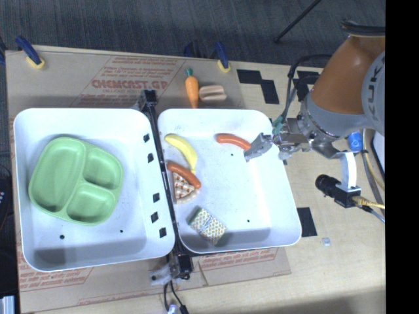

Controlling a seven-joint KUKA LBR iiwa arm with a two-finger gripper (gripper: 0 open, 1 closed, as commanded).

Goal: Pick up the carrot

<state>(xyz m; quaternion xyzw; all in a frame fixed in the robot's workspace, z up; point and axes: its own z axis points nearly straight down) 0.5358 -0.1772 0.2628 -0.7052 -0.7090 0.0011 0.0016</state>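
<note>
Two white bins [39, 175], printed cardboard bench [131, 77], carrot [191, 89] outside, dark carpet [131, 12].

Bench surface is a brown cardboard sheet with red printing [131, 77]. Two shallow white plastic bins rest on it side by side: left bin [39, 241], right bin [262, 195]. Beyond the right bin, directly on the cardboard, lie a small orange carrot with green top [191, 89] and, just beside it, a tan hot-dog bun toy [212, 94].
</note>
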